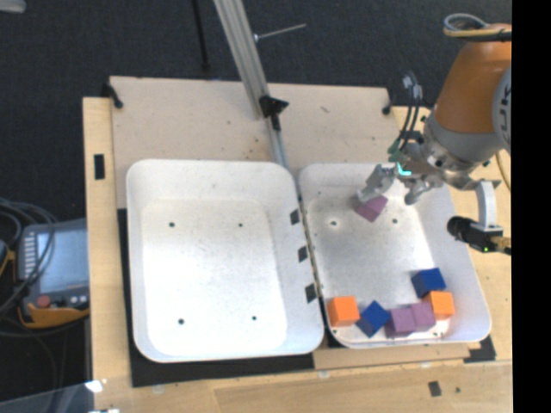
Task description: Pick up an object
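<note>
My gripper (397, 185) hangs over the far part of the right bin (362, 256), its two fingers spread open. A small purple block (371, 207) lies on the bin floor just below the left finger (377, 180), beside it rather than between the fingers. Along the bin's near edge sit an orange cube (344, 310), a blue cube (374, 317), a purple block (411, 319), another orange cube (442, 304) and a second blue cube (428, 282).
The left bin (215, 256) stands beside the right one with a low rim between them. A slanted aluminium post (245, 54) rises from the far edge between the bins. The arm's orange band (478, 80) is at the right.
</note>
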Motion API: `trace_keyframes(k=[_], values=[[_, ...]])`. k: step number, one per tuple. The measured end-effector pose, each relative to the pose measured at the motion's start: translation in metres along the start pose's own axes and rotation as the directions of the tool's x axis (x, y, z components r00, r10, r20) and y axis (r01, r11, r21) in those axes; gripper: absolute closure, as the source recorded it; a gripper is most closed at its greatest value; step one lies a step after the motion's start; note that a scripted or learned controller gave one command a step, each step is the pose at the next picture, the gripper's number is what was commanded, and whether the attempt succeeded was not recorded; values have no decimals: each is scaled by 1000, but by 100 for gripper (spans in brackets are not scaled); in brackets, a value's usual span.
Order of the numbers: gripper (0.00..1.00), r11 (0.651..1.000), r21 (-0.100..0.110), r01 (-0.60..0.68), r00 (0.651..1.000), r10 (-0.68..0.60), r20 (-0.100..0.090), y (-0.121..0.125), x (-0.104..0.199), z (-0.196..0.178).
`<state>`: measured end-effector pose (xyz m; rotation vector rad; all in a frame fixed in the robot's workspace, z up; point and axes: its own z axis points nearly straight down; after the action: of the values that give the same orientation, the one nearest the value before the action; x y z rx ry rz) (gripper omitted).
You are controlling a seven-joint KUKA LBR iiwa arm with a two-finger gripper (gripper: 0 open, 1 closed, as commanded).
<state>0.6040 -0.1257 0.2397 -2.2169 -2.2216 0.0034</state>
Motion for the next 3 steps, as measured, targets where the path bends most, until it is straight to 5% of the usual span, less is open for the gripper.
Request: trace_keyframes(k=[1,3], values=[[0,1000,-5,0,1000,0,0,1,0,-2],[0,1000,1,-6,1000,6,2,0,0,123]])
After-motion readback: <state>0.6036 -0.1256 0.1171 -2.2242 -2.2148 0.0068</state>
